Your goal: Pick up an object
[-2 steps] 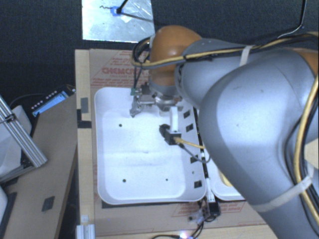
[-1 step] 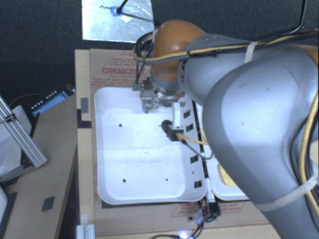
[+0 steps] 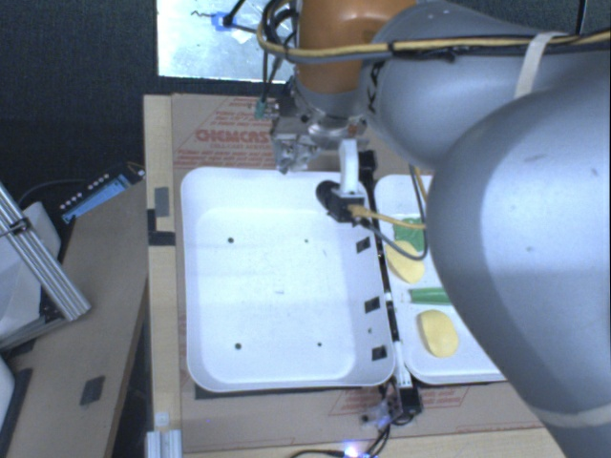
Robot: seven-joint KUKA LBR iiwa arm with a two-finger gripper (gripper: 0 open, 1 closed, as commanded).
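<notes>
The right bin holds a yellow rounded object near its front. A second yellowish piece lies further back beside the divider, with a green item just behind it. My gripper hangs over the back edge of the left bin, close to the wall between the bins and apart from all these objects. The grey arm hides most of the right bin.
A brown cardboard sheet lies under both bins. Black clips line the wall between the bins. A yellow cable runs from the wrist across the divider. A metal frame stands to the left of the bench.
</notes>
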